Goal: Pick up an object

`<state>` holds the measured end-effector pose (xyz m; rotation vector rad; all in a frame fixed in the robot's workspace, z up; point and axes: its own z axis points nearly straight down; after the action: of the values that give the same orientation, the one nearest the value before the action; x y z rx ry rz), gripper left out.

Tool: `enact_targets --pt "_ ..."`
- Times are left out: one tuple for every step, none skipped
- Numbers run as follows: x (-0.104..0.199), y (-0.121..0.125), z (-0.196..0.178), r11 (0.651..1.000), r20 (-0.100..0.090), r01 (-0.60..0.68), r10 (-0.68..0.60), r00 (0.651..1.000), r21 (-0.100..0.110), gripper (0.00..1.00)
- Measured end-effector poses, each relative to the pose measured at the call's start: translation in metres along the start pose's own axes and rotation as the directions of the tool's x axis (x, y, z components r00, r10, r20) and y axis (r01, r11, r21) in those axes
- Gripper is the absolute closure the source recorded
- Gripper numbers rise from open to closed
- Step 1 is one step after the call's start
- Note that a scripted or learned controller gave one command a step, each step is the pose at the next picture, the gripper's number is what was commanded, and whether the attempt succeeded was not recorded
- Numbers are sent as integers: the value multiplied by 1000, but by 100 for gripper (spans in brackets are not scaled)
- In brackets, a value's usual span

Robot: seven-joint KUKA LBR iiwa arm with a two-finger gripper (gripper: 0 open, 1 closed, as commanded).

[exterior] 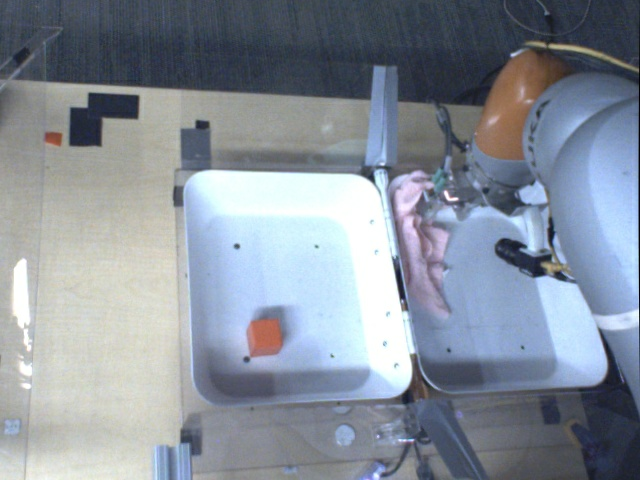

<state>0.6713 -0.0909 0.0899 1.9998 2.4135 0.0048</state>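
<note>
- Two shallow white bins are seen side by side on the wooden bench: the left bin point(200, 268) and the right bin point(500, 353).
- The arm point(590, 178) is seen reaching in from the right, grey, with an orange band point(515, 103) above the wrist, over the far part of the right bin.
- The gripper point(447, 190) is found at the far left corner of the right bin, just beside the far end of a pink cloth point(420, 243).
- How far the pincer is spread cannot be told: its tips are lost among the dark and metallic parts of the wrist, and it cannot be said whether it is released, clenched or grasping anything.
- Contact between the gripper and the pink cloth cannot be confirmed; the two are seen to meet or overlap at the cloth's far edge, where a small greenish patch is also seen.
- The pink cloth is seen lying crumpled along the left wall of the right bin, running from the far corner toward the middle of that wall.
- A small orange block point(265, 337) is seen resting on the floor of the left bin, in its near part, left of centre and well apart from the gripper.
- On the bench to the far left, black shapes point(98, 116) and a tiny orange square point(53, 139) are seen.
</note>
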Motion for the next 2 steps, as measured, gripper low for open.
enact_targets --pt "6 -71 -2 982 2 189 -189 982 -8 0" --pt "6 -71 -2 982 2 189 -189 982 -8 0"
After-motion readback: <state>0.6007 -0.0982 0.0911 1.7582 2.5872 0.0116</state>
